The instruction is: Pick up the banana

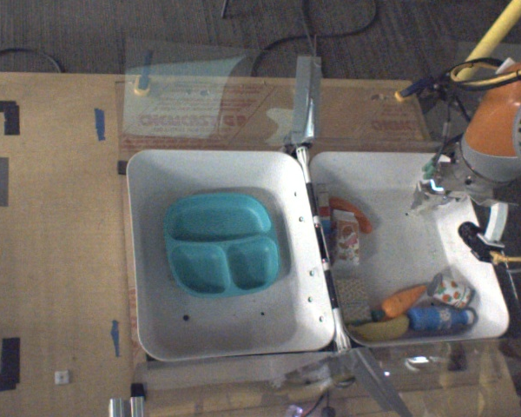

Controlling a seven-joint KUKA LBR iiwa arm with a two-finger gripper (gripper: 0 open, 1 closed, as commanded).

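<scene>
The banana (384, 327) is yellow and lies against the front wall of the right bin (391, 250), near its front left corner. An orange carrot (404, 300) rests just behind it and a blue object (438, 320) lies to its right. My gripper (428, 193) hangs over the far right part of the same bin, well behind the banana and apart from it. The grey wrist with its orange band (495, 129) rises above it at the right edge.
A patterned cup (452, 292) sits by the right bin's front right corner. A small packet (346, 237) and a red-orange item (348, 212) lie near its left wall. The left bin (148, 233) holds a teal divided plate (223, 242). Cables (486, 69) trail behind the arm.
</scene>
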